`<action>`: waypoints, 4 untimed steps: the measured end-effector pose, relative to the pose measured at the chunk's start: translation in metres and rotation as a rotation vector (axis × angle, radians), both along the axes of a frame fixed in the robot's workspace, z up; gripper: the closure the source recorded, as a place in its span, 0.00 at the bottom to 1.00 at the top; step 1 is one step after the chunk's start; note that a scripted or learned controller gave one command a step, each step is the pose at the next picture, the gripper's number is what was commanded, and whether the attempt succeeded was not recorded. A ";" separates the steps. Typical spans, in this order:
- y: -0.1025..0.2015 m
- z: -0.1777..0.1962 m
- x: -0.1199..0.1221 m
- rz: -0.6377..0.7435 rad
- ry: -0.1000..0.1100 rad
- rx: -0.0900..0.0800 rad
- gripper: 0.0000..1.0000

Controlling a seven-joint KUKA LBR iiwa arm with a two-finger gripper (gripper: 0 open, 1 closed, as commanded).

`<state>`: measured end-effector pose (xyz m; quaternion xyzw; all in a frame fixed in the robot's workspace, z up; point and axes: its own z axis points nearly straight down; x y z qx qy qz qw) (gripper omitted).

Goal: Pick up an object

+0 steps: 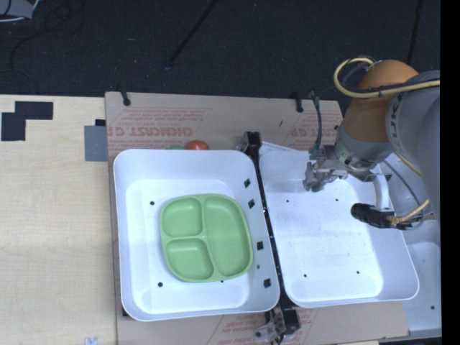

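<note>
So far nothing is lifted. Gripper (317, 177) is seen at approx. 1 o'clock in right bin (338, 264); finger state can't be told. Green divided plate (205, 236) is left lying flat, centre of left bin (136, 279), well apart. Mirrored print on cardboard (154, 131), illegible.

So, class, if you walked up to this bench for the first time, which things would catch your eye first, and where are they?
The green divided plate stands out most, lying flat in the middle of the left bin. Next comes the arm's orange band at upper right, with the claw hanging over the back left corner of the right bin. A small red object peeks out behind the left bin's far rim.
</note>
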<state>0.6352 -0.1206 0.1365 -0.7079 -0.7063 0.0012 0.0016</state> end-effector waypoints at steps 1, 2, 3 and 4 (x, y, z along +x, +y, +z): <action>-0.002 0.061 -0.007 -0.003 -0.007 -0.001 1.00; -0.006 0.103 -0.005 -0.001 -0.005 -0.001 1.00; -0.008 0.132 -0.005 0.003 -0.004 -0.001 1.00; 0.044 0.133 -0.011 0.006 0.000 0.001 1.00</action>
